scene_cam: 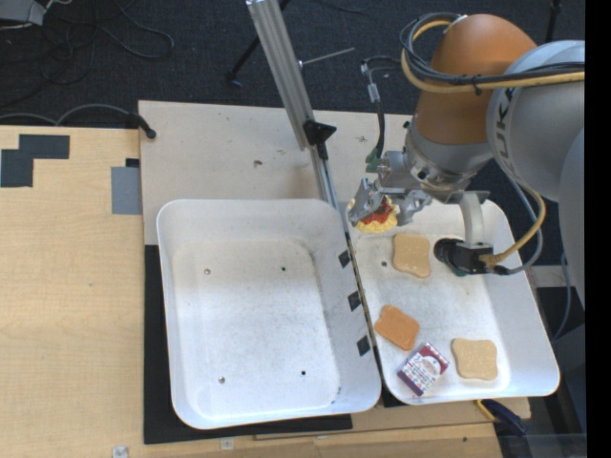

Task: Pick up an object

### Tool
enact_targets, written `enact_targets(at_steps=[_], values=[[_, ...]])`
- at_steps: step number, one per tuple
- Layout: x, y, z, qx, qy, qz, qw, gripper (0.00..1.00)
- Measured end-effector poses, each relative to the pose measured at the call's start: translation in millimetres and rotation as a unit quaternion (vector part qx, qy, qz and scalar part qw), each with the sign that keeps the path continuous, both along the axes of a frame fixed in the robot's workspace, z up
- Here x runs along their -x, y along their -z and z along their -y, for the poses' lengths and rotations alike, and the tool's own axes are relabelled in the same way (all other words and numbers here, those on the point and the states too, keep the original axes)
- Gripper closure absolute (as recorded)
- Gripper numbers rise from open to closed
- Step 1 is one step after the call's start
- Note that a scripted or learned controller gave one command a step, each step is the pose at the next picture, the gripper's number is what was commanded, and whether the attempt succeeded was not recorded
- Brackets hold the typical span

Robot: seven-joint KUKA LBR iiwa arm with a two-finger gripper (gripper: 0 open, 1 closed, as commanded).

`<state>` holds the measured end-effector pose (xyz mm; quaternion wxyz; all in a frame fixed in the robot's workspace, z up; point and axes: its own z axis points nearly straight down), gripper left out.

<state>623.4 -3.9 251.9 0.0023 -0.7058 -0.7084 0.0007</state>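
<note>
A: What's the arm (516,93) doing?

B: It reaches in from the right, with the gripper (382,201) low over the far left corner of the right bin (535,351). At its tip sits a small yellow-and-red thing (375,218), but I can't make out what that thing is, and the wrist hides part of it.

A: Are the jaws pinching it?

B: I cannot tell. The jaws are lost in the clutter of metal and cable under the wrist, and whether they are spread or pressed together isn't visible.

A: Which way does that thing lie?

B: Too bunched up and covered to give a long axis.

A: What else is in that bin?

B: Three flat tan slices: one (412,255) just beside the gripper, standing a bit taller than wide; one more orange (397,326), tilted, near the divide between the bins; one (474,359) toward the near right corner. One small red-and-white packet (423,368) lies between the last two, its long axis slanting from near left to far right.

A: And the bins?

B: Two, side by side on the table (67,284). The left bin (191,256) shows a few dark specks. An aluminium bar (284,74) slants up behind them.
</note>
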Motion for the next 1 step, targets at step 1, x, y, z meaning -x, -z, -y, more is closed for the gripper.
enact_targets(at_steps=[1], values=[[9.9, -0.5, -50.9, 0.0000, 0.000, 0.000, 1.0000, 1.00]])
